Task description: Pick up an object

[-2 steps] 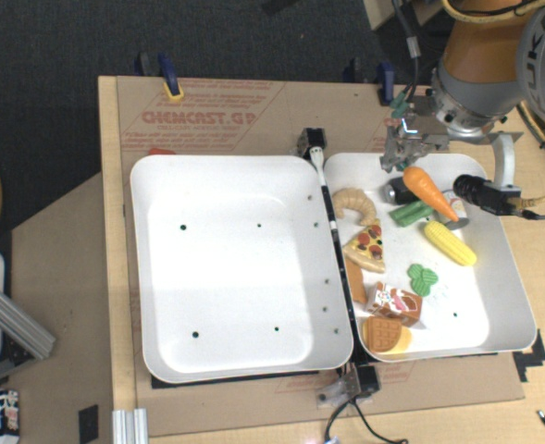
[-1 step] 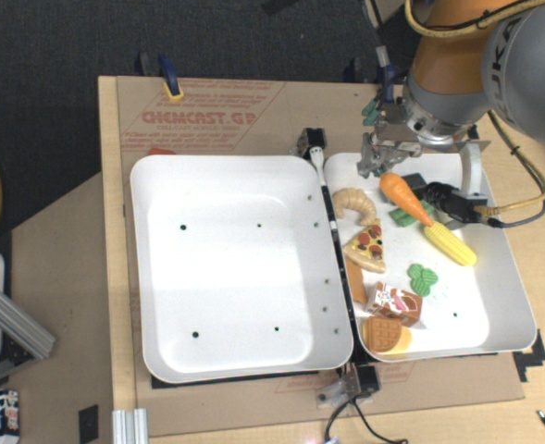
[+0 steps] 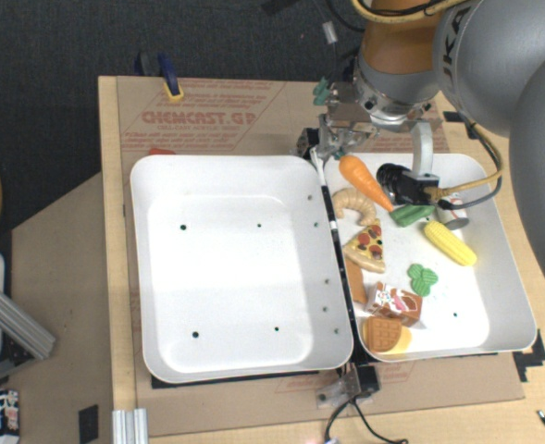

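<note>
The right bin point(image 3: 511, 280) holds several toy foods: an orange carrot point(image 3: 365, 181), a tan croissant point(image 3: 353, 202), a pizza slice point(image 3: 367, 246), a yellow corn cob point(image 3: 450, 243), a green pod point(image 3: 411, 215), a green leaf point(image 3: 424, 278), a red and white meat piece point(image 3: 397, 302) and a round waffle point(image 3: 386, 334). My gripper point(image 3: 326, 148) hangs low over the far left corner of this bin, by the rim shared with the left bin. The carrot's thick end lies just to its right. I see nothing held in it.
The left bin point(image 3: 226, 266) sits beside the right one on a cardboard sheet point(image 3: 207, 109). A blue and yellow clamp point(image 3: 170, 78) stands at the sheet's far edge. The arm's grey body and orange band fill the upper right.
</note>
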`<state>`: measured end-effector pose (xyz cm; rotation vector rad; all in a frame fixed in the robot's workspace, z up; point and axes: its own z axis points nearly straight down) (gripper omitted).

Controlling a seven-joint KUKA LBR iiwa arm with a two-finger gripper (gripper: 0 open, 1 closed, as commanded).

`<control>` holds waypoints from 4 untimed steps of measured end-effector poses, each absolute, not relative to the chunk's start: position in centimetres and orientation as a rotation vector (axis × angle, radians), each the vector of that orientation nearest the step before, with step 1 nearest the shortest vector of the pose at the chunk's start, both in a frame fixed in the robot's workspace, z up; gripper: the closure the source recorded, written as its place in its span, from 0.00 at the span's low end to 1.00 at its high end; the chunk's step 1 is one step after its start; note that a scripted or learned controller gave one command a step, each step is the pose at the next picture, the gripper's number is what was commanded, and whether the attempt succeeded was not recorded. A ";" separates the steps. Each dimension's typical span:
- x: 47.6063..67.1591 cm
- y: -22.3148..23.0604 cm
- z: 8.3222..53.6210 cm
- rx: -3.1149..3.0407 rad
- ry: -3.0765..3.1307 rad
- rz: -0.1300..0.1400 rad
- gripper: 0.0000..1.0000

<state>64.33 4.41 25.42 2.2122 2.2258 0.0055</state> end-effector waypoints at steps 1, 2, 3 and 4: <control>64.7 12.5 28.2 2.210 2.230 0.011 1.00; 62.9 21.8 26.7 2.213 2.235 0.003 1.00; 56.6 21.9 26.0 2.221 2.228 -0.009 1.00; 48.0 22.5 17.4 2.226 2.229 -0.023 1.00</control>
